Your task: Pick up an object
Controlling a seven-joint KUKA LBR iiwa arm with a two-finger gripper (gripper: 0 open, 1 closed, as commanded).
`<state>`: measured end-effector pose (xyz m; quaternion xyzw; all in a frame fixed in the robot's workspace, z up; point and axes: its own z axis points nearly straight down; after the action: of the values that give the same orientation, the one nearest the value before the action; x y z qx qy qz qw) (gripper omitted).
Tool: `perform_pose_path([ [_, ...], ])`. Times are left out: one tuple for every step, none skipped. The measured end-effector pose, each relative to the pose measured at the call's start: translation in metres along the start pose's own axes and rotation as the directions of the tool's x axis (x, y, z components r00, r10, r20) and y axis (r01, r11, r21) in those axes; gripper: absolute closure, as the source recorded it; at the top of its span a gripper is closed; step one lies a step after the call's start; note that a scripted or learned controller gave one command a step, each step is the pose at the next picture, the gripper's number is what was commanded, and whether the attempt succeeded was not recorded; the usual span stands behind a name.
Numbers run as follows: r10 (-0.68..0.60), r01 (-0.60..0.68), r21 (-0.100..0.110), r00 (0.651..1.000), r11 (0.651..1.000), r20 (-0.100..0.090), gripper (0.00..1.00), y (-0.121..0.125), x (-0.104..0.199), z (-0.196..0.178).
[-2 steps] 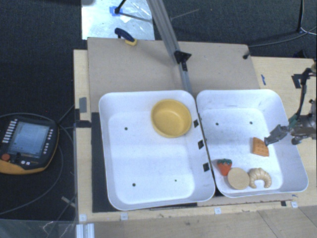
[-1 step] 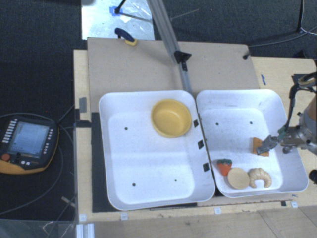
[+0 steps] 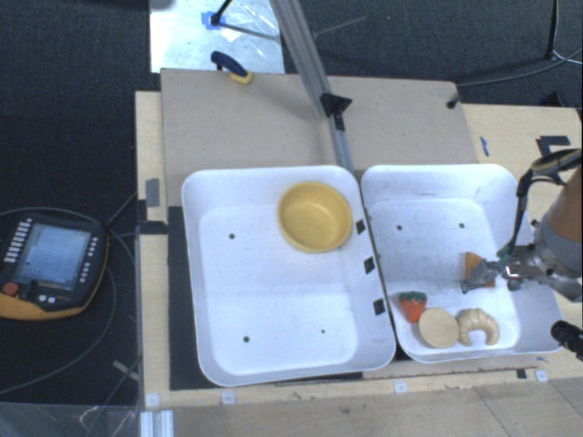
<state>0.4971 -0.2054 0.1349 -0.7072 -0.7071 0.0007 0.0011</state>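
You had two white bins side by side on the bench. The left bin held only a yellow bowl near its far rim, close to the wall it shares with its neighbour. The right bin held the small things, all crowded into its near right corner, and that crowding was your main risk.

The arm reached in from the right, its wrist low over the right bin's right side, and the gripper pointed leftward at a slant toward an orange wedge. The gripper sat touching or just beside that wedge; I could not tell from this view whether its pincer was released or clenched, and nothing showed between its tips, so you should not have counted anything as held.

I judged the wedge the likeliest target. It lay close to the right wall, so a closing stroke could have pushed it against the wall or flicked it aside rather than trapping it. A shallow, slanted approach could also have skidded over its sloping face.

Just nearer the camera lay a pale croissant, touching a tan round disc, with a small red tomato to the disc's left. A miss that dragged forward might have shoved these together and spoiled the next attempt.
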Motion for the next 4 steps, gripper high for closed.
perform_pose_path([
  [0.0,0.0,-0.001,1.0,1.0,0.0,0.0,0.0,0.0,0.046],
  [0.0,0.0,-0.004,1.0,1.0,0.001,1.0,0.001,0.0,0.034],
  [0.0,0.0,-0.007,1.0,1.0,0.002,1.0,-0.007,-0.004,-0.015],
  [0.0,0.0,-0.008,1.0,1.0,0.003,1.0,-0.013,-0.011,-0.072],
])
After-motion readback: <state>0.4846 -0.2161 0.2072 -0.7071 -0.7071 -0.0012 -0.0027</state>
